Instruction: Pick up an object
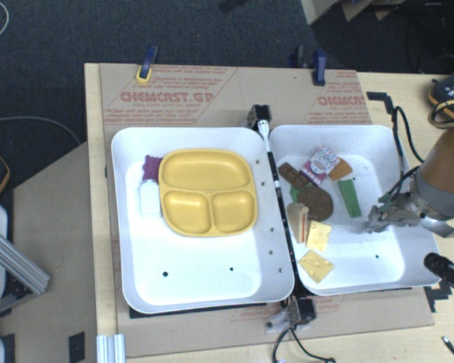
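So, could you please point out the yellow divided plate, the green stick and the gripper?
yellow divided plate [208,190]: camera view, centre ridge.
green stick [350,198]: camera view, mid-length.
gripper [375,222]: camera view, fingertips.

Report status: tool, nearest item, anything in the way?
Tool low in right white bin, nothing seen held. Flat green bar nearest, just beside it. Brown and yellow pieces farther off, not blocking.

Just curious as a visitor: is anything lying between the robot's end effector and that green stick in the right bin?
No. In the camera view, only bare white bin floor lies between the end effector and the green stick.
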Controlling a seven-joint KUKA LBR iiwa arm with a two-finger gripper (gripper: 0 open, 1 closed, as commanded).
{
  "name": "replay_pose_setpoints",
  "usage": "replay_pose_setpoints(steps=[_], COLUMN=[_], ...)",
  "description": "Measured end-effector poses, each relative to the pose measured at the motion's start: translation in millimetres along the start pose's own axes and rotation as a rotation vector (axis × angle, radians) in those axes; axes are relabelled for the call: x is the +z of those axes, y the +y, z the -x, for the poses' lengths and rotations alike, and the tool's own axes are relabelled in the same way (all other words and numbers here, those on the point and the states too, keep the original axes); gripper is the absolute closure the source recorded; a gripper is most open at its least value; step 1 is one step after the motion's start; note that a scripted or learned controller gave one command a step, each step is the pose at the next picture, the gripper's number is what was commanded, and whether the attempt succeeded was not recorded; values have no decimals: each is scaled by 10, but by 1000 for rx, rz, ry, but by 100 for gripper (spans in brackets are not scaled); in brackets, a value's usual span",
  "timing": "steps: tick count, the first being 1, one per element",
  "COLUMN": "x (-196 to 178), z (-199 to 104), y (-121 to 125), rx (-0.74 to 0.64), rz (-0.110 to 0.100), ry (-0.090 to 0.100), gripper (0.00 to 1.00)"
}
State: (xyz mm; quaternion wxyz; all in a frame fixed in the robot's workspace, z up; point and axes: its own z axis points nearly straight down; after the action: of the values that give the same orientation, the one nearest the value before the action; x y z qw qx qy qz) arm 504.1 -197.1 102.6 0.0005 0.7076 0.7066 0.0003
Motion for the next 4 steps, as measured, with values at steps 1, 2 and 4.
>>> replay_pose_setpoints(steps=[1, 2, 4], x=[-607, -1049, -1161], z=[35, 50, -404], y=[-57, 3, 214], rx=[-1, -3, -6], rz=[6, 6, 2], ry=[-3, -3, -1], gripper=[100, 100, 100])
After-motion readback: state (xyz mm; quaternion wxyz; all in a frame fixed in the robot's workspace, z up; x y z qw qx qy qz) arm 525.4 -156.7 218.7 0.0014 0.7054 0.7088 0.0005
